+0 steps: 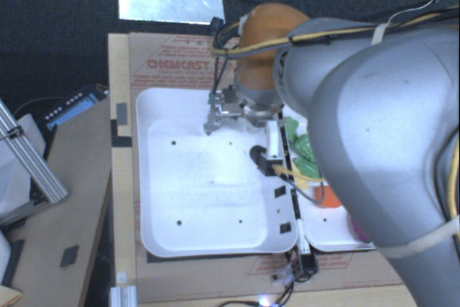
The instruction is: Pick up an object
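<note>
Candidate objects: a heap of soft green, yellow and orange items [310,163] in the right shallow white bin [338,241], largely hidden under the grey arm. Two-finger metal gripper [214,122] hangs over the left shallow white bin's [187,226] upper edge, at about ten o'clock from the heap, near but apart; finger state cannot be told. Judged best: shift towards four o'clock over the heap before descending

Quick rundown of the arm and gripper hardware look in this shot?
Smooth rounded grey arm with an orange band above the wrist. Yellow and black cables run along it. The small silver metal gripper hangs beneath the wrist, above the left white bin.
</note>
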`<state>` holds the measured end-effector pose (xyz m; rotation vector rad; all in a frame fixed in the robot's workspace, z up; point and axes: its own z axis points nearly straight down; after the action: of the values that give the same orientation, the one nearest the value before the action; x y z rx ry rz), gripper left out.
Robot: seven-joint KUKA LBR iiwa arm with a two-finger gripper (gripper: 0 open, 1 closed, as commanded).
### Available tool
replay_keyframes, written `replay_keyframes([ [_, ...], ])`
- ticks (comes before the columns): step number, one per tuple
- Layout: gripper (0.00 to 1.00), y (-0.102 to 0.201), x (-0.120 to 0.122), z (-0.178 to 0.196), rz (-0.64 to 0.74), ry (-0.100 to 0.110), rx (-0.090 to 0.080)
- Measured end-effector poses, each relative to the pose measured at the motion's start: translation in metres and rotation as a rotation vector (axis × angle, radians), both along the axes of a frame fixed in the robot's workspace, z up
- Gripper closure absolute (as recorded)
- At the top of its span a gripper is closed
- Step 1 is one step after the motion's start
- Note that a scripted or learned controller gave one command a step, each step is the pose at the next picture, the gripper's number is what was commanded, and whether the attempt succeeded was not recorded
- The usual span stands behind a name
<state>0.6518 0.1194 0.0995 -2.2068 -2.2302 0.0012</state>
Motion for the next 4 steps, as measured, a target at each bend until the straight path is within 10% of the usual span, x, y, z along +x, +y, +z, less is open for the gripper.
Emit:
replay_keyframes([
  [1,1.00,-0.005,0.003,0.016,-0.006,-0.007,-0.001],
  [2,1.00,0.012,-0.001,0.235,-0.004,-0.024,0.003],
  [3,1.00,0.055,-0.060,0.198,-0.002,0.000,-0.002],
  [4,1.00,0.041,-0.083,0.387,-0.005,-0.024,0.004],
])
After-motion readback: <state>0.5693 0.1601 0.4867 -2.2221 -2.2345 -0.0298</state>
